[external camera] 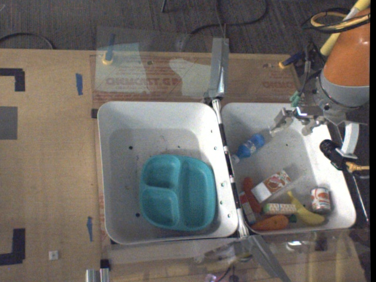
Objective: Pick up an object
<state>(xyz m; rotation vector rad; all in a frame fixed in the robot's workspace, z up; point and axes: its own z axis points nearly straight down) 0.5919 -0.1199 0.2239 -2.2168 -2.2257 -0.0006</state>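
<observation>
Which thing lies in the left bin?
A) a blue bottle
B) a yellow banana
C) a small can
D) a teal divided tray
D: the teal divided tray lies alone in the left bin; the banana, can and blue bottle are in the right bin.

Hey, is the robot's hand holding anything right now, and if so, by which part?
Nothing shows between the fingers of the hand, which hangs above the right bin.

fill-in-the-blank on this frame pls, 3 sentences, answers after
1. The teal divided tray lies in the ____ bin.
2. The banana lies in the right bin, between the carrot and the ____.
3. The bottle by the divider has a ____ cap.

Missing words: left; can; blue
</observation>
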